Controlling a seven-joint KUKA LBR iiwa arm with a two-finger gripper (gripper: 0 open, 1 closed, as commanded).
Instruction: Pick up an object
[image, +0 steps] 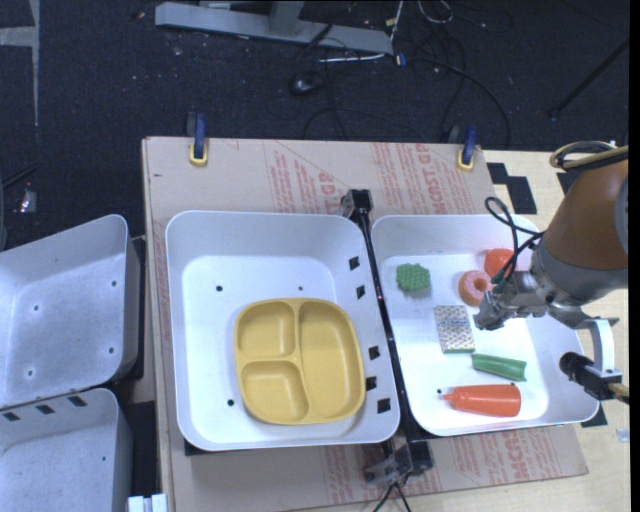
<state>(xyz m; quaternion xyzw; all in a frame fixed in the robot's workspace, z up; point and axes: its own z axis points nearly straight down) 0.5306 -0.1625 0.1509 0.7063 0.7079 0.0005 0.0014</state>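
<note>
The right bin (430, 240) holds several objects. A green lumpy piece (412, 277) lies at its back left. A pink ring (470, 288) and an orange-red piece (497, 261) sit further right. A speckled square pad (454, 327) lies in the middle. In front of it are a green stick (498, 366) and an orange-red bottle (483, 400) on its side. My gripper (488, 318) hangs low in the bin, just right of the pad, below the ring and above the green stick. Nothing shows held in it.
The left bin (200, 250) holds a yellow divided tray (298, 360). A black divider (378, 300) runs between the bins. My arm (590, 230) reaches in over the right bin's right side. Yellow clamps (199, 152) hold the board at the back.
</note>
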